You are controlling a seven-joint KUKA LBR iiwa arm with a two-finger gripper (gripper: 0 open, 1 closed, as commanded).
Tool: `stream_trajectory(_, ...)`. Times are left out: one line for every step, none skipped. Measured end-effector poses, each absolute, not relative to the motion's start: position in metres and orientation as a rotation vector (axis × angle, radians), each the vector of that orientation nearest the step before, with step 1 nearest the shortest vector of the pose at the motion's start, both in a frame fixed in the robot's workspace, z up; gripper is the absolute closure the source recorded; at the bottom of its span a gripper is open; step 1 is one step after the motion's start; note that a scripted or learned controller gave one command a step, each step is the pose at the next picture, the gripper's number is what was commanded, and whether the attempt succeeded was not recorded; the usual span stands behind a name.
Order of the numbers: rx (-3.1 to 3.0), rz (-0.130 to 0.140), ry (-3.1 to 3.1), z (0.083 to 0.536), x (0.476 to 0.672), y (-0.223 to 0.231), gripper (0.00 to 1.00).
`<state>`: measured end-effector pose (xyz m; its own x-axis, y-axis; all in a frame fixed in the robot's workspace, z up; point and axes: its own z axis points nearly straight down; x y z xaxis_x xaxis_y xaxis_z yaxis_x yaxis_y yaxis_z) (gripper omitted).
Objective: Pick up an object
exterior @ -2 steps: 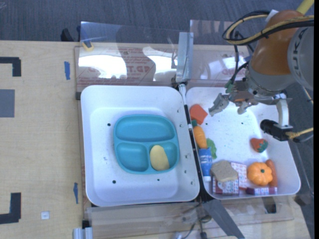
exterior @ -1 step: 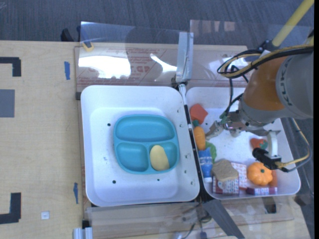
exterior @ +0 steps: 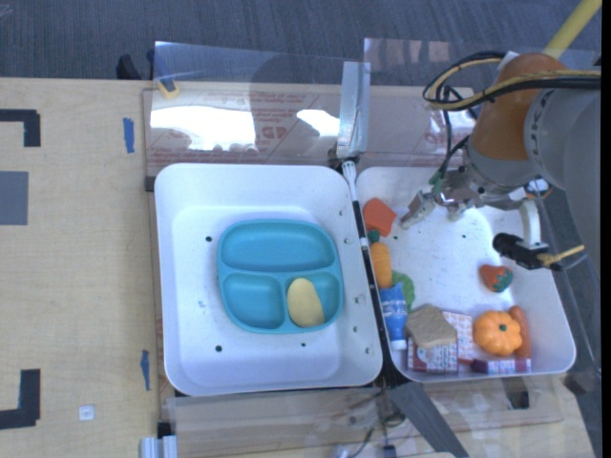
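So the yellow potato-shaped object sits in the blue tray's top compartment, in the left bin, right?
Not quite. The camera view shows the yellow object in the blue tray's lower right compartment, not the top one. The tray is indeed in the left bin.

Blue tray [exterior: 250, 299], yellow potato [exterior: 305, 301], orange pumpkin [exterior: 498, 332], white bins [exterior: 181, 256].

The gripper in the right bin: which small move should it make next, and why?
Probably a short move down and toward the orange block. The gripper hangs over bare floor of the right bin with nothing between its fingers, and that block is the nearest object, lying apart from the crowded pile.
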<state>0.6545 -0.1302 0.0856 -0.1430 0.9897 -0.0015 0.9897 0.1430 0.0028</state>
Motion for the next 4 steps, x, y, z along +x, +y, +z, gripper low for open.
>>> stream_trajectory(2.045,0.001,2.380,0.085,0.667,-0.160,0.00)
stream_trajectory(1.989,0.007,2.445,0.086,0.668,-0.186,0.00)
stream_trajectory(1.804,0.005,2.572,0.087,0.637,-0.209,0.00)
stream_trajectory(1.987,0.000,2.472,0.087,0.666,-0.205,0.00)
